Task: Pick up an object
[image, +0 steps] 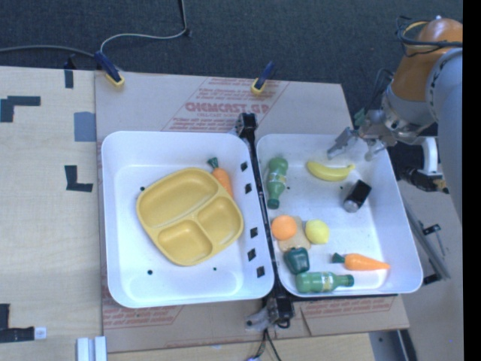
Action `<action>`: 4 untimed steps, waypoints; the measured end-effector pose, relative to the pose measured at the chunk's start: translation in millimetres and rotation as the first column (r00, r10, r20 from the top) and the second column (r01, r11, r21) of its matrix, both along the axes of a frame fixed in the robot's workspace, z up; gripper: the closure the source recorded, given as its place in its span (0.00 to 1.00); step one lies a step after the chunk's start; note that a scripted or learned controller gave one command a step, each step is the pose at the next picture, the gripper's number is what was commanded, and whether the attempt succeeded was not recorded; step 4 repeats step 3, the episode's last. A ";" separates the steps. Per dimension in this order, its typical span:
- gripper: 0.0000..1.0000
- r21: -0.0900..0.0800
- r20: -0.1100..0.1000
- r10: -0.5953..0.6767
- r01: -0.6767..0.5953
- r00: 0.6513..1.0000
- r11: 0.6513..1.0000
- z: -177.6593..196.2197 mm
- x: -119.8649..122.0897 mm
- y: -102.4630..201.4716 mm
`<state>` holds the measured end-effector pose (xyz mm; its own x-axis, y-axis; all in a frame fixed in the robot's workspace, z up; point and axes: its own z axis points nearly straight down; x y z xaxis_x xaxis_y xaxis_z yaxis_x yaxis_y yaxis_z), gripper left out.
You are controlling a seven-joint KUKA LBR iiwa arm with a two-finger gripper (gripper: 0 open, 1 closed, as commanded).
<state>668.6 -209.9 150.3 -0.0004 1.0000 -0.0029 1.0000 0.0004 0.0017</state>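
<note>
Above the right bin (402, 224), whose eight items include two carrots (364, 262), the claw (355, 143) gapes unladen.

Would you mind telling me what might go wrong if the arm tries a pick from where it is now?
1. The gripper hovers at the right bin's far rim, beside the banana; a descent here may hit the rim.
2. The banana is curved and smooth, so it could slip or roll.
3. The orange, lemon and green pepper sit bunched together, so fingers may nudge neighbours.
</note>
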 end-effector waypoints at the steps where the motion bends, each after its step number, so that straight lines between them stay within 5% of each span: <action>1: 0.00 0.003 -0.003 0.002 -0.002 1.000 1.000 -60.3 -0.6 45.9; 2: 1.00 0.000 -0.003 0.002 -0.002 1.000 1.000 -49.7 -0.2 45.5; 3: 1.00 0.003 -0.001 0.002 -0.002 1.000 1.000 -5.0 0.1 100.7; 4: 1.00 0.003 -0.001 0.002 -0.002 1.000 1.000 -5.0 0.1 100.7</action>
